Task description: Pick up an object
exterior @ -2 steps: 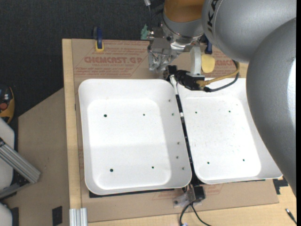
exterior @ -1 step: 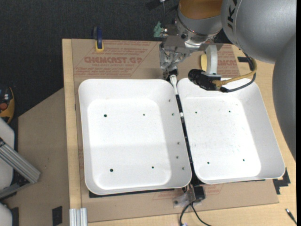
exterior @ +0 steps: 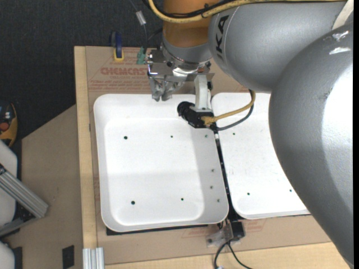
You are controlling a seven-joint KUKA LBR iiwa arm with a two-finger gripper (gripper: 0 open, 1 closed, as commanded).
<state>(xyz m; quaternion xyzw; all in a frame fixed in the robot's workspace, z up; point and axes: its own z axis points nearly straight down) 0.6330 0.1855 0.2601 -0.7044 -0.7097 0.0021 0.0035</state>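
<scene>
Two bins (exterior: 112,150) lie below us; our gripper (exterior: 161,94) hovers at twelve o'clock, fingers seemingly together, nothing held. Next: find an object.

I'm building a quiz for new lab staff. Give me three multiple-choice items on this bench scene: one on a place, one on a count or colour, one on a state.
1. Where is the hand?
A. over the left bin's far rim
B. over the right bin's near corner
C. off the bench

2. How many white bins are on the bench?
A. one
B. two
C. four

3. What colour is the band above the wrist?
A. green
B. blue
C. orange

Key: A, it hangs at the left bin's far edge; B, the right bin lies beside it; C, the band is orange.
</scene>
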